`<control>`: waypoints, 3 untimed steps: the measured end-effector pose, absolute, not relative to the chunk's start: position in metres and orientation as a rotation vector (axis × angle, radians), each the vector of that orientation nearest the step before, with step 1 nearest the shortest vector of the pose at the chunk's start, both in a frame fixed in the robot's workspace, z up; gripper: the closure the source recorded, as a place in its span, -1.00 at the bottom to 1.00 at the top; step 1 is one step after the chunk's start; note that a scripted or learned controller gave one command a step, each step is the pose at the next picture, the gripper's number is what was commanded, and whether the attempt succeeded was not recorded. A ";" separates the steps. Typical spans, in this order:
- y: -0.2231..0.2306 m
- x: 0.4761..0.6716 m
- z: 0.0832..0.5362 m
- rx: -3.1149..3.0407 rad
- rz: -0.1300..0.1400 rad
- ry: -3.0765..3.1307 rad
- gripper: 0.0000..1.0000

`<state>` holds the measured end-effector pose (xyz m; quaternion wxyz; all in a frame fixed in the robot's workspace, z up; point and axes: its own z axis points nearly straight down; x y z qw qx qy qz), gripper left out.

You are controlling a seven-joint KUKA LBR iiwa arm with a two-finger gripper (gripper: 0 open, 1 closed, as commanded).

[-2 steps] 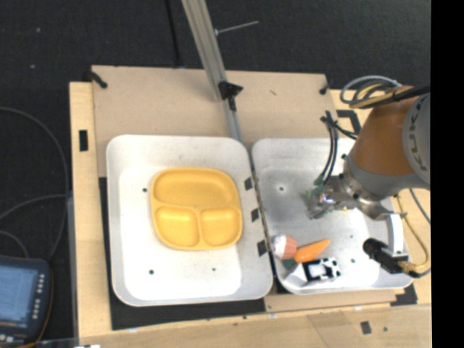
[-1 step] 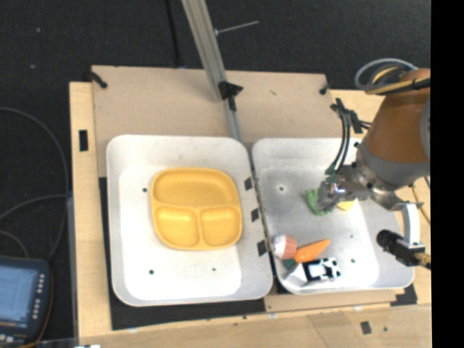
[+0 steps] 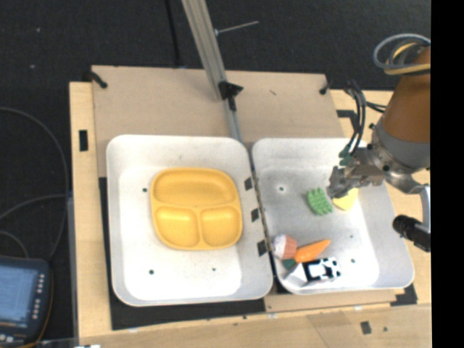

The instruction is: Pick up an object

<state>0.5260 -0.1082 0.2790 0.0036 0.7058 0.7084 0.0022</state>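
In the right bin [image 3: 290, 158] lie a green ridged toy [image 3: 317, 201] and a pale yellow piece [image 3: 346, 201] side by side near the middle. My gripper [image 3: 341, 187] hangs right above them, its tip between the two, at the yellow piece's upper left edge. Nothing shows between its fingers. At the bin's front edge lie an orange carrot [image 3: 312, 250], a reddish-white toy [image 3: 284, 246] and a black-and-white block [image 3: 320, 270].
The left bin [image 3: 130, 267] holds a yellow divided plate [image 3: 196, 207]. A slanted metal pole [image 3: 206, 42] rises behind the bins. Cables and a black bracket [image 3: 410, 232] hang off the arm at the right bin's right side.
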 end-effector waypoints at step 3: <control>0.028 0.571 0.248 2.214 0.001 2.229 1.00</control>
